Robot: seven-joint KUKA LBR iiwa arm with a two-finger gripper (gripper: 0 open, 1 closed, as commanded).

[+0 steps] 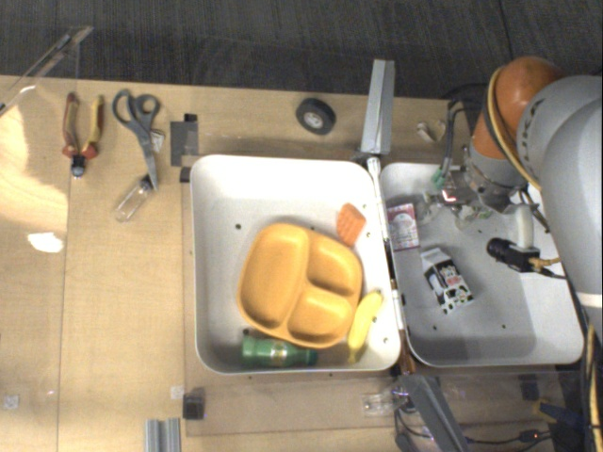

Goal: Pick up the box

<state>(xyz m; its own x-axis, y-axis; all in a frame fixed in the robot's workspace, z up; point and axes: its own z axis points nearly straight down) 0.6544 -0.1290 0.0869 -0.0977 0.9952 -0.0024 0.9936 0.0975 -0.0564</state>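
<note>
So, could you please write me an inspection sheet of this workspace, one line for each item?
Surface: wooden bench bearing the left bin and the right bin.
Job's things: small box lying at the right bin's left wall; a second small packet lying near its middle.
Clutter: yellow divided tray, orange piece, banana and green bottle in the left bin.
Grippers: gripper over the right bin's upper part, nothing seen between its fingers.
Cables: yellow cable beside the arm.
Surroundings: scissors, pliers and tape roll on the bench.
</note>
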